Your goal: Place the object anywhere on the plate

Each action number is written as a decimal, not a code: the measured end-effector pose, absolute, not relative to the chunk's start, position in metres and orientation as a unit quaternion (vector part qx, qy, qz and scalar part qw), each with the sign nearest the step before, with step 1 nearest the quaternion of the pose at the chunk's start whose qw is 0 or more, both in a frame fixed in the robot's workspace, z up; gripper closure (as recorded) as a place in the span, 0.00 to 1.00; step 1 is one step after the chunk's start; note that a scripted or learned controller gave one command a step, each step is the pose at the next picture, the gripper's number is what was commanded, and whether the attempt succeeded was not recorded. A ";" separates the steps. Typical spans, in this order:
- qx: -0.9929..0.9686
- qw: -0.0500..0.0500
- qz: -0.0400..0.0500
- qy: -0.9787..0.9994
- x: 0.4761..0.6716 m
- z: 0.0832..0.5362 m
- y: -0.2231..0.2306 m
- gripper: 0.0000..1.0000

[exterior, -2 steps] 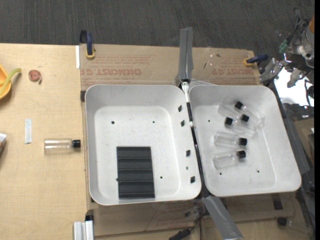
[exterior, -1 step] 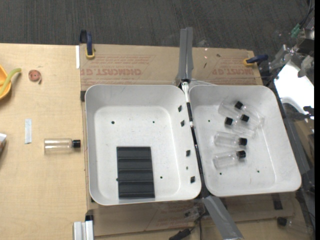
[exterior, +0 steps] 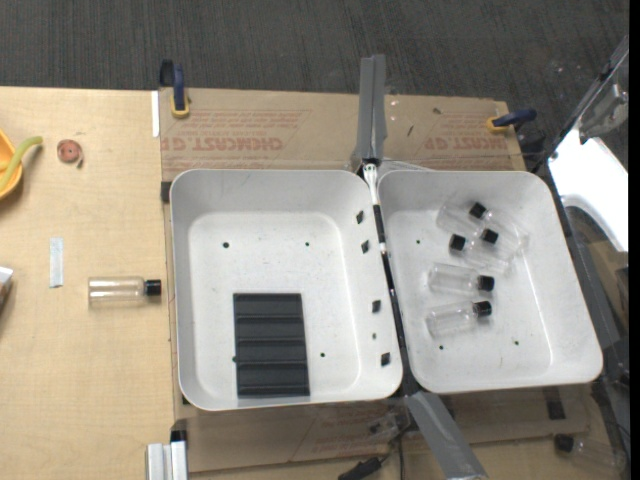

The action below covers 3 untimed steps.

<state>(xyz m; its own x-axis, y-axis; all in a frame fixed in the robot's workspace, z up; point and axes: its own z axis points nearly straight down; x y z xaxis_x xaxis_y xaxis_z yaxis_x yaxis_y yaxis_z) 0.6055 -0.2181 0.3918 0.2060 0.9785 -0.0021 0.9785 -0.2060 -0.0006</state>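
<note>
Clear vials (exterior: 470, 268), black-capped, lie loosely clustered in the right bin (exterior: 560, 358); dark ribbed plate (exterior: 270, 345) sits in the left bin (exterior: 200, 218). My hand: state cannot be told. Vials look light, stiff, slick and liable to roll; grip across mid-body.

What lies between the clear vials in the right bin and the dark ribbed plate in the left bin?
The two bins' adjoining rims lie between the vials and the plate. The left bin's floor around the plate is bare.

Yellow object (exterior: 8, 163) cut off at left edge, clear bottles (exterior: 470, 223) overlapping, count unclear
</note>
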 end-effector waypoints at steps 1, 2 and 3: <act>0.807 0.000 -0.001 0.591 0.660 0.436 -0.178 0.00; 0.850 0.000 -0.001 0.527 0.659 0.440 -0.212 0.00; 0.902 -0.001 -0.002 0.431 0.659 0.440 -0.157 0.00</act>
<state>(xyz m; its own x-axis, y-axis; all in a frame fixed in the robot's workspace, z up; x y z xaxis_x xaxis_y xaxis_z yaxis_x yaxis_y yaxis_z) 0.6593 -0.1570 0.4397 0.6280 0.7782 -0.0036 0.7782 -0.6280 -0.0035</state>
